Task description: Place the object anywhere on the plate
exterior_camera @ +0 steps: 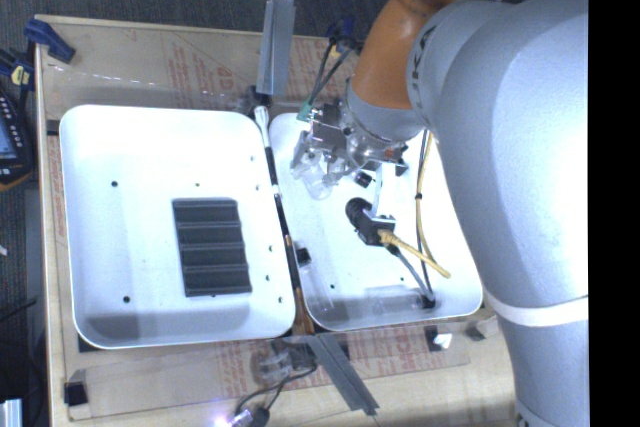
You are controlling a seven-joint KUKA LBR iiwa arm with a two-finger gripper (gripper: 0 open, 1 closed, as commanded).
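Seemingly pickup stage: gripper [318, 158] hovered over right bin [455, 290], grip state unclear; next, carry object toward dark plate [211, 246].

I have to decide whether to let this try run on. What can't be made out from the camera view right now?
- Gripper: it sits low over the right bin, a blurred tangle of metal and clear plastic, so whether it holds anything cannot be told.
- Right bin: the grey arm covers its right side, hiding what lies there.
- Dark ridged slab in the left bin: whether this is the plate is unclear.
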